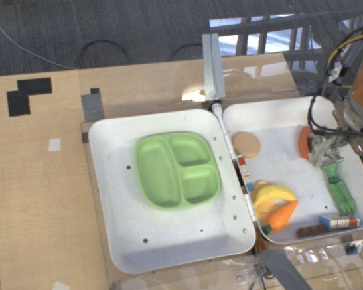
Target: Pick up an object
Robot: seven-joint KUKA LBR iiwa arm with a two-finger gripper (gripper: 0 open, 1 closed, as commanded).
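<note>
My gripper (326, 156) hangs over the right side of the right bin (284, 160), reaching in from the right. A green pod-shaped toy (341, 193) lies just below it, its upper end close to the gripper's tip. An orange-red piece (304, 143) sits just left of the gripper. Farther left in the same bin are a tan round disc (246, 144), a yellow banana (273, 195) and an orange carrot (282, 216). Along the bin's front edge lie a brown bar (309, 230) and a small tube (340, 222).
The left bin (126, 249) holds a green divided plate (175, 170). A ridge (235, 167) separates the two bins. A metal post (212, 66) stands behind them. Cables (320, 105) loop beside the arm's wrist at the far right.
</note>
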